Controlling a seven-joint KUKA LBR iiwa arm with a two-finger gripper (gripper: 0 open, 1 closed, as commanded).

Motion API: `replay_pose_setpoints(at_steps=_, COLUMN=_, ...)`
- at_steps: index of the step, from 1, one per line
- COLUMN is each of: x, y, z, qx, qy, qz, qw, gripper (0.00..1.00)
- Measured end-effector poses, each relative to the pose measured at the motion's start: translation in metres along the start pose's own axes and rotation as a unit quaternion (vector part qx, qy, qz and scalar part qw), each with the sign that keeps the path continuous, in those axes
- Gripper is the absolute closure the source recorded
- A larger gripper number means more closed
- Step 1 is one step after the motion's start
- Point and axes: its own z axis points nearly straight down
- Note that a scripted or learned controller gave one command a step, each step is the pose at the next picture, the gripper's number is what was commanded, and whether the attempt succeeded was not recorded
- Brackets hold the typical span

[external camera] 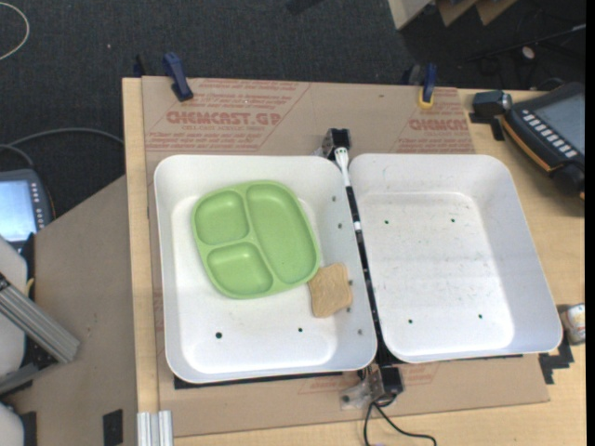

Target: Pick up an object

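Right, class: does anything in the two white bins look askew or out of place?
Only slightly. The green plate sits turned at an angle in the left bin, and the tan sponge lies against its lower right rim, also tilted. Nothing looks spilled or damaged.

We cannot tell the pose of the arm, its wrist or its hand, nor how the hand is set. At the right edge of the view, just beside the near right corner of the tabletop, a small pale grey shape (pixel 577 321) pokes into view. It is too small and too cut off for us to tell whether it is part of the arm.
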Motion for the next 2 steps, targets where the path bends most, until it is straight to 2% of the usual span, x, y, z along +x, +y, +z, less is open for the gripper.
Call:
replay_pose_setpoints(at_steps=1, x=0.024, y=0.039, z=-0.142, qx=-0.014, qy=-0.004, qz=-0.007, qw=0.9999, gripper=1.00)
replay_pose_setpoints(at_steps=2, x=0.068, y=-0.026, z=-0.104, qx=-0.002, qy=0.002, qz=-0.005, qw=1.0000, gripper=1.00)
